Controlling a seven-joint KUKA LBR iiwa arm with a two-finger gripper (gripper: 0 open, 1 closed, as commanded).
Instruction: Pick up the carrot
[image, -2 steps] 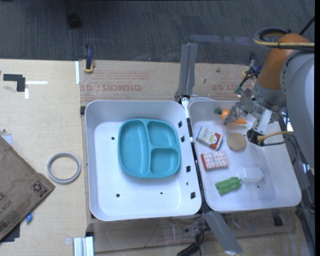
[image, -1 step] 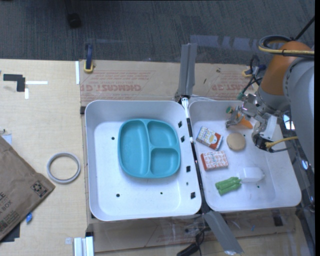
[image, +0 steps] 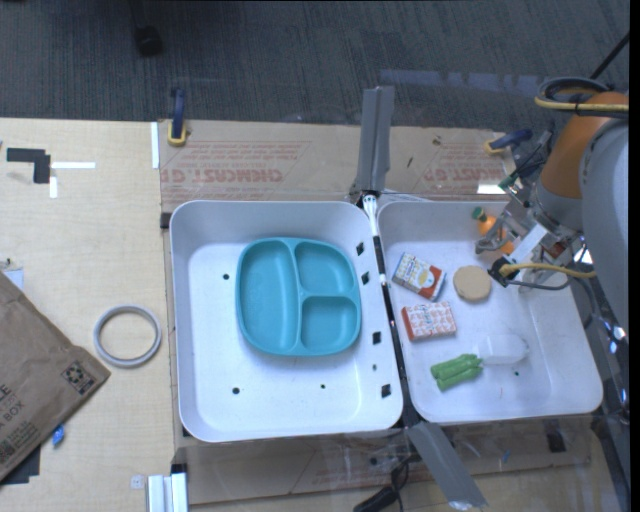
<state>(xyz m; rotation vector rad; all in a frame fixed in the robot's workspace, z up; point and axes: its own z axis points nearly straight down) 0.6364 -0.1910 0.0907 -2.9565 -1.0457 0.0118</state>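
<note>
The carrot (image: 487, 226) is a small orange piece with a green top. It lies at the far right of the right bin (image: 560, 395), close to the back wall. My gripper (image: 512, 236) hangs right beside it, just to its right, and part of the carrot is hidden by it. Whether the carrot is between the fingers cannot be made out from this slant.
The right bin also holds a small white and orange carton (image: 418, 275), a round tan biscuit (image: 473, 284), a red and white box (image: 429, 321), a green pea pod (image: 457, 371) and a white piece (image: 503, 348). A teal divided plate (image: 262, 300) lies in the left bin (image: 200, 400).
</note>
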